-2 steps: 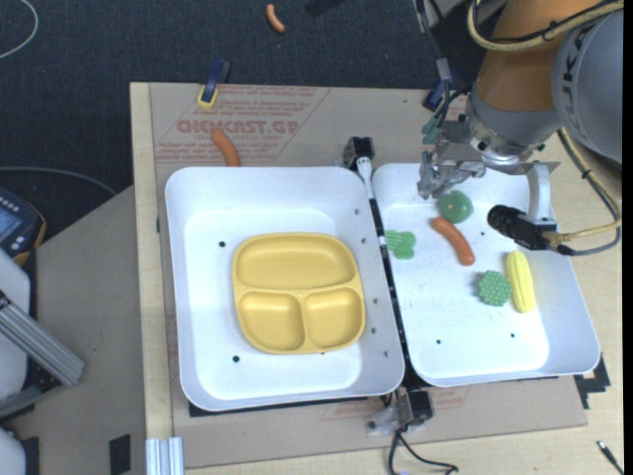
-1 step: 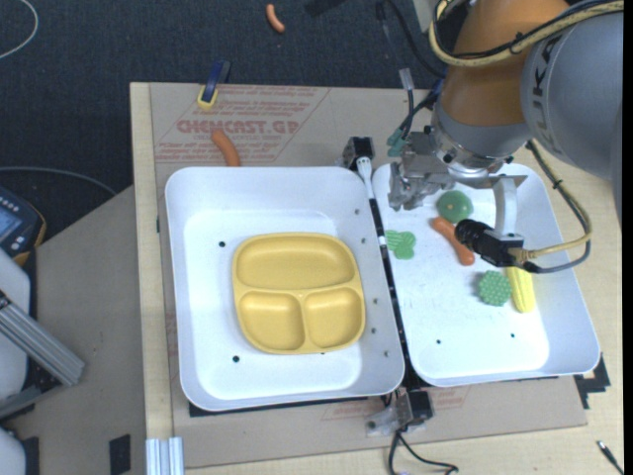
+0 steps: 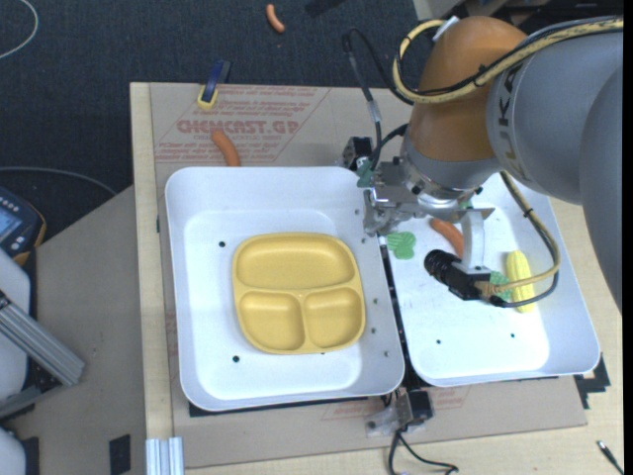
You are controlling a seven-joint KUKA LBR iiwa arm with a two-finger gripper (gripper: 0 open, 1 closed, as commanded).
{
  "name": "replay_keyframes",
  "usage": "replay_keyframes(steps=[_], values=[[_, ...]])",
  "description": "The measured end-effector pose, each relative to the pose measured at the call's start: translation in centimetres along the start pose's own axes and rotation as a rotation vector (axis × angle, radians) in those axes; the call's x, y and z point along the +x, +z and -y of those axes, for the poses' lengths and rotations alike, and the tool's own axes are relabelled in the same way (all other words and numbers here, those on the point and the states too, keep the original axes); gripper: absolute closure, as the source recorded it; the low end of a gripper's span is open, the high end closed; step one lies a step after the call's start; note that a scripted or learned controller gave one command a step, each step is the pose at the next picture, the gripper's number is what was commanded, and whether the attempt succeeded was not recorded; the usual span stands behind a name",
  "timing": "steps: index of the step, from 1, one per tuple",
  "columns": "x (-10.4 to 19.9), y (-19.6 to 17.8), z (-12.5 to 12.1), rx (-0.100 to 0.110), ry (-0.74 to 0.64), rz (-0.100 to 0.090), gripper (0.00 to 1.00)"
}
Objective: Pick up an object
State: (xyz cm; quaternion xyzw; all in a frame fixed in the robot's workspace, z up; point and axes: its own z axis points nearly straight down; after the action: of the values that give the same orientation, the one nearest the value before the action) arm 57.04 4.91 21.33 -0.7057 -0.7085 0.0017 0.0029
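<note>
Reaching in from the right, I am bending my grey arm (image 3: pixel 569 97) over the right bin (image 3: pixel 554 349), with the orange band (image 3: pixel 465 62) sitting above the wrist. My gripper (image 3: pixel 421 216) is pointing down over the upper left part of that bin, close to the wall it shares with the left bin (image 3: pixel 193 265). The wrist is hiding the tips from above, so I cannot tell whether the gripper is open or closed, and nothing is showing as held.

Three small things are lying in the right bin. A green piece (image 3: pixel 401 243) is resting just beside the gripper near the bin's left wall, an orange piece (image 3: pixel 448 234) is lying just right of it, and a yellow corn cob (image 3: pixel 518 277) is lying farther right. In the left bin a yellow sectioned plate (image 3: pixel 295 292) is sitting flat in the middle.

Both bins are resting on a brown cardboard sheet (image 3: pixel 257 117) with red lettering that is covering the desk (image 3: pixel 119 315). An orange stick (image 3: pixel 226 147) is lying on the cardboard just behind the left bin, and a blue and yellow item (image 3: pixel 211 85) is lying at the cardboard's far edge. Beyond it, dark carpet (image 3: pixel 119 28) is carrying another small orange bit (image 3: pixel 275 17).
</note>
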Motion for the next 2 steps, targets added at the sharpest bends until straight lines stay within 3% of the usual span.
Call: replay_keyframes(steps=[1, 2], values=[[-0.7, -1.5, -1.2, -0.009, 0.003, 0.002, 1.0], [-0.5, -0.1, 0.1, -0.002, 0.005, 0.001, 1.0]])
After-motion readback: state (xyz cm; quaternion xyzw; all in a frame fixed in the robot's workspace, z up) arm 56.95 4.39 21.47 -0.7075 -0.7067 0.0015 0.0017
